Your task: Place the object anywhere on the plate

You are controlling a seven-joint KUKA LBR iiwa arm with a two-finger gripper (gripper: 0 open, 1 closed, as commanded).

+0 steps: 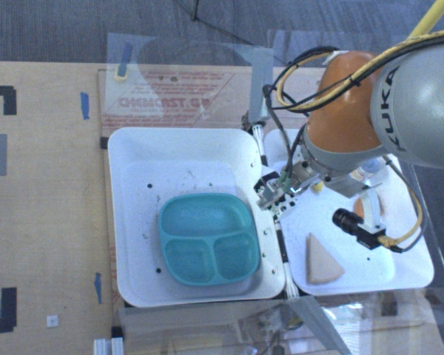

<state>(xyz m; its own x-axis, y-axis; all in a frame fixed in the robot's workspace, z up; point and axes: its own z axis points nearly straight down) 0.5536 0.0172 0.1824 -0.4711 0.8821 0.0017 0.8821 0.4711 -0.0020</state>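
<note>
Hovering just right of the teal plate (pixel 207 237), above the wall where the plate's bin (pixel 133 150) meets the neighbouring bin (pixel 411 272), the end effector (pixel 275 192) is too tangled in cables and shadow to tell whether it is released or clenched. Nothing can be made out in its grasp. The likely object, a tan wedge (pixel 323 260), lies further right of the plate in the neighbouring bin, apart from the end effector. My worry is that a descent from here would hit the shared wall or close on nothing. A small orange thing (pixel 359 207), further right of the plate and mostly hidden beneath the arm, might be grabbed instead.
</note>
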